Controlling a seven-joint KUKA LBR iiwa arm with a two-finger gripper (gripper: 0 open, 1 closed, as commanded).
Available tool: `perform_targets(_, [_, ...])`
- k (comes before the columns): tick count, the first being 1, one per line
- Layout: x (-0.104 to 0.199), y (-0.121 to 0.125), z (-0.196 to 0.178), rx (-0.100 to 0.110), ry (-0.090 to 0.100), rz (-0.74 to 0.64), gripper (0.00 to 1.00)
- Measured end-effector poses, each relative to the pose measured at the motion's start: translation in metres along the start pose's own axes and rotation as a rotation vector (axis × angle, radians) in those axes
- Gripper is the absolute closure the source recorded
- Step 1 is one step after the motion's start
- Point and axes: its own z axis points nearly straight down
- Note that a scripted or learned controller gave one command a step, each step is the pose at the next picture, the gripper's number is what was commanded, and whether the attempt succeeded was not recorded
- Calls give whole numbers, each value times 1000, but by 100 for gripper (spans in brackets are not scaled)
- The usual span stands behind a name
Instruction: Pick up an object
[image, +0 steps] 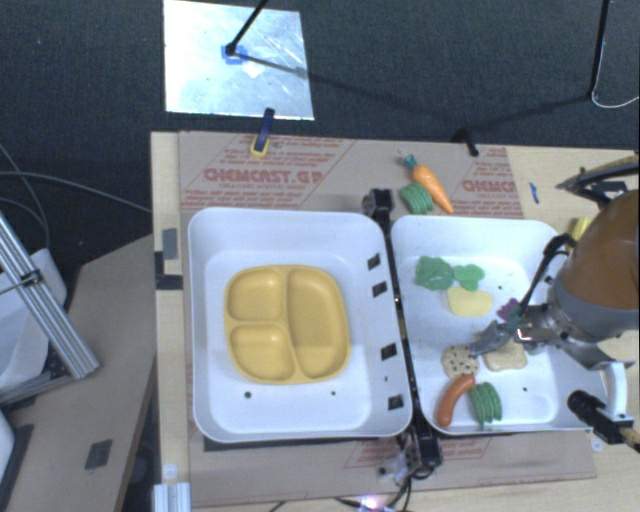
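Tool (492, 342) low in right bin (530, 235), over cracker (458, 359) and bread piece (505, 358); finger state impossible to tell.

Arm low from right, hand (492, 343) seemingly angled left.

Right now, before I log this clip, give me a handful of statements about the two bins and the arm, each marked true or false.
1. The yellow divided tray lies in the left bin. True.
2. A carrot toy lies inside the right bin. False: it lies on the cardboard beyond the bins, beside a green piece.
3. The gripper is over the right bin, near a spotted cookie-like piece. True.
4. The sausage-like orange piece sits in the tray. False: it lies in the right bin, next to a green ridged piece.
5. A pale yellow piece lies beside green leafy pieces in the right bin. True.
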Motion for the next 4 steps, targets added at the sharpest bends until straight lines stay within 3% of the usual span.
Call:
perform_targets(1, [38, 0, 64, -1, 0, -6, 0])
perform_targets(2, [36, 2, 51, -5, 0, -4, 100])
perform_targets(3, [87, 59, -43, -12, 1, -11, 100])
perform_targets(4, [163, 22, -37, 2, 4, -10, 100])
